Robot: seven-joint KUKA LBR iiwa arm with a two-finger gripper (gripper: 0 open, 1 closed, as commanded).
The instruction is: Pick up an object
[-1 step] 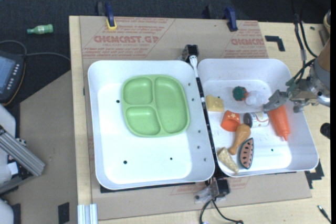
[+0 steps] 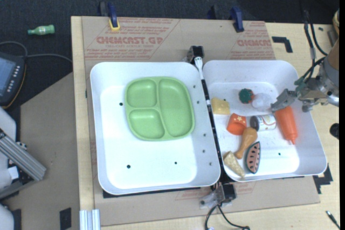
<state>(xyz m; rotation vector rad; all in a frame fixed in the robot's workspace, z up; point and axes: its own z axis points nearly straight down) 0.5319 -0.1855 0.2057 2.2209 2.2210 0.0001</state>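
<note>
Your pincer (image 2: 284,100) hangs in the right bin (image 2: 307,140), just above the carrot (image 2: 288,122); whether it grips I cannot tell. Centre over the carrot's thick end and keep away from the can (image 2: 264,123).

Bench (image 2: 161,40) with two white bins (image 2: 108,116)

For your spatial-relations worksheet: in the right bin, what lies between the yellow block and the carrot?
In the camera view, between the yellow block and the carrot lie an orange cup-like piece and a small can.
</note>
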